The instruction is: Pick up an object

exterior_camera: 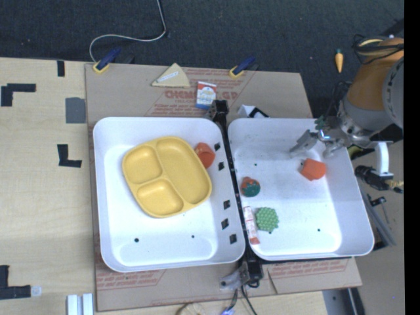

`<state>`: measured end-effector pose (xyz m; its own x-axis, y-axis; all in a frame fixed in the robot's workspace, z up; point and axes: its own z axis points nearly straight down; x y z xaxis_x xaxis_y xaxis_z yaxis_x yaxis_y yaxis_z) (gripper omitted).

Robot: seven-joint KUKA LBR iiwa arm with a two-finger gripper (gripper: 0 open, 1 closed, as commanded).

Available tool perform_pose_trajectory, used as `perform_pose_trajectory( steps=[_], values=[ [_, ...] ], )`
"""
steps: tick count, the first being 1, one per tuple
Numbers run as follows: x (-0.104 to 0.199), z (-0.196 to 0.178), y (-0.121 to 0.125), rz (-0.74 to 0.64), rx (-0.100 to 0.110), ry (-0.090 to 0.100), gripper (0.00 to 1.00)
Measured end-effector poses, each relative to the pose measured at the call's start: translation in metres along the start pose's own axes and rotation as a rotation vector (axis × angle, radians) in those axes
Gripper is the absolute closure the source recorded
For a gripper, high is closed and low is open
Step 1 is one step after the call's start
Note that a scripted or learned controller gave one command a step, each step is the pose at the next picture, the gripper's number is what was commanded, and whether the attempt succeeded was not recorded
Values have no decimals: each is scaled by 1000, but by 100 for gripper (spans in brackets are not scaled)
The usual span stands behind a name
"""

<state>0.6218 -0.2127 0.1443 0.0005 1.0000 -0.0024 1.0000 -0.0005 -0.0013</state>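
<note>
Camera view: gripper (317, 144), jaws spread and empty, hovers just above orange object (314, 169); an off-centre descent could nudge it aside.

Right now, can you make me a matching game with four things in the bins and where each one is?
Things:
1. yellow plate
2. green bumpy ball
3. orange block
4. orange cup

Places:
A. right bin, just below the pincer
B. left bin, tucked at the plate's upper right edge
C. filling the middle of the left bin
D. right bin, near the front, by the divider

Pairs: 1-C, 2-D, 3-A, 4-B
</note>
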Motion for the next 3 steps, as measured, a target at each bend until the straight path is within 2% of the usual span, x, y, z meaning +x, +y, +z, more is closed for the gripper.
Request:
perform_pose_trajectory(
  steps=[1,2,3],
  values=[
    [-7,52,-26,0,-1,0,0],
    [26,57,42,-3,-8,0,0],
    [25,47,42,-4,-7,-3,100]
  ],
)
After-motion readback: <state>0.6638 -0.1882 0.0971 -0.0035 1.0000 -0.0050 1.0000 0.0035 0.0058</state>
